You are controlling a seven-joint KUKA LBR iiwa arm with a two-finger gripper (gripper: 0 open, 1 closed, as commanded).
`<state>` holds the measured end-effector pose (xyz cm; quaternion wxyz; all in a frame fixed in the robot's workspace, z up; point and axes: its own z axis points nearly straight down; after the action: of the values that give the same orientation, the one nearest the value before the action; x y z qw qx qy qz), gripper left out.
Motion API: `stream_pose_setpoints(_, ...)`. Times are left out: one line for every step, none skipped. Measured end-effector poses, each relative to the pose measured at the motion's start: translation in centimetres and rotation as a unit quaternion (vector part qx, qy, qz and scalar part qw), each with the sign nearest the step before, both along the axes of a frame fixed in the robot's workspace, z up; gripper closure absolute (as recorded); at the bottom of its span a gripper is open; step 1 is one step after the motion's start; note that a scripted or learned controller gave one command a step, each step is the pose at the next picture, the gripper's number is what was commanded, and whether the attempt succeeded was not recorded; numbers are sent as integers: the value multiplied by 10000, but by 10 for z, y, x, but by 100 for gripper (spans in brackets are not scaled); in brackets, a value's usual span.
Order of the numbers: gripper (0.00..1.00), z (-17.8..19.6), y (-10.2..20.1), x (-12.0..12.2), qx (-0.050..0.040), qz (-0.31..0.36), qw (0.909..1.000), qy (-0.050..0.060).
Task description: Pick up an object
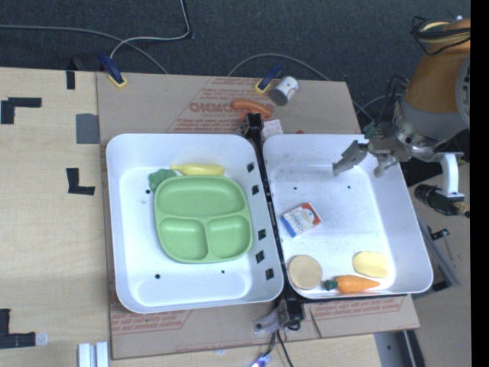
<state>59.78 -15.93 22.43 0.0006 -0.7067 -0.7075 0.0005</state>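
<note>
My gripper (364,162) hangs over the far right part of the right bin (397,205), its two grey fingers spread open with nothing between them. Below it in that bin lie a small blue, white and red packet (301,220), a round tan disc (305,271), a yellow lemon-like piece (370,264) and an orange carrot (354,284). The packet sits well to the near left of the gripper. The other three pieces cluster along the bin's near edge.
The left bin (130,205) holds a green divided plate (204,218), with a yellow banana-like piece (199,170) and a dark green item (160,178) at its far side. Clamps and cables lie on the cardboard beyond the bins.
</note>
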Motion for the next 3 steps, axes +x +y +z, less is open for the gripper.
stream_pose_setpoints(0,-67,33,-13,4,4,10000,8)
stream_pose_setpoints(0,-138,57,-5,-3,0,10000,-14)
stream_pose_setpoints(0,-138,60,5,-5,-1,10000,-18)
